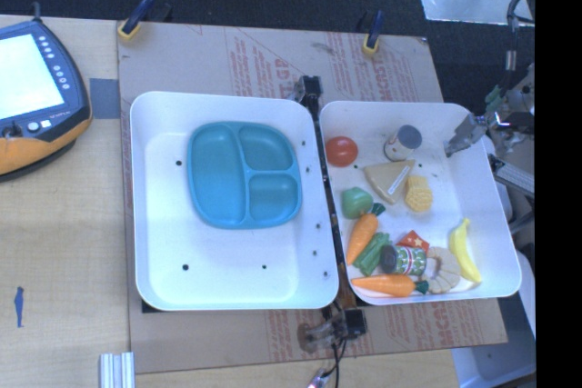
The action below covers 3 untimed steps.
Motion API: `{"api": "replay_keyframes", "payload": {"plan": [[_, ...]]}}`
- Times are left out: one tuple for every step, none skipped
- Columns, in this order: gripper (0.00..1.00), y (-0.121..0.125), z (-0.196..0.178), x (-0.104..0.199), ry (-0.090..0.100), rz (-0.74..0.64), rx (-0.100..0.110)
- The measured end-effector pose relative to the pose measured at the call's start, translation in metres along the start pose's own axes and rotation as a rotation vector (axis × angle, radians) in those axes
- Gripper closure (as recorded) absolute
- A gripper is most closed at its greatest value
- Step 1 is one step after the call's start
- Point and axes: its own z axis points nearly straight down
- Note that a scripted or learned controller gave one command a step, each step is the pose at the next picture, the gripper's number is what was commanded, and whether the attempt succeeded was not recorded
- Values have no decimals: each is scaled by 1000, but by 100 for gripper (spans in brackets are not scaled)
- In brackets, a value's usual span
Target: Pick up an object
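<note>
Right bin (491, 195), contents: toy food, clustered toward the near and middle part.
- Tomato (341, 150), red, far-left corner area, apart from the rest.
- Small grey-and-tan round piece (403, 141), far middle.
- Cheese wedge (388, 177), pale, touching the corn cob (418, 193) to its right.
- Green pepper (356, 201), just above an orange carrot (361, 236) lying at a slant.
- Small can (405, 260) with red label, among green pieces.
- Second carrot (386, 285), flat along the near wall.
- Banana (466, 252), yellow, near-right side.

Gripper (466, 134): at the right bin's far-right rim, nothing seen between its fingers; whether they are open or closed, cannot tell.

Left bin (150, 223): one blue divided plate (244, 174), three compartments.

Table (55, 250): a teach pendant (32, 100) at far left; two clamps (135, 19) on the far edge.
</note>
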Motion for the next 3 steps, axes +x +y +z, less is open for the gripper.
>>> {"api": "replay_keyframes", "payload": {"plan": [[0,-1,164,46,-2,-3,-7],[0,62,169,20,-4,-1,-16],[0,91,171,31,-5,-1,15]]}}
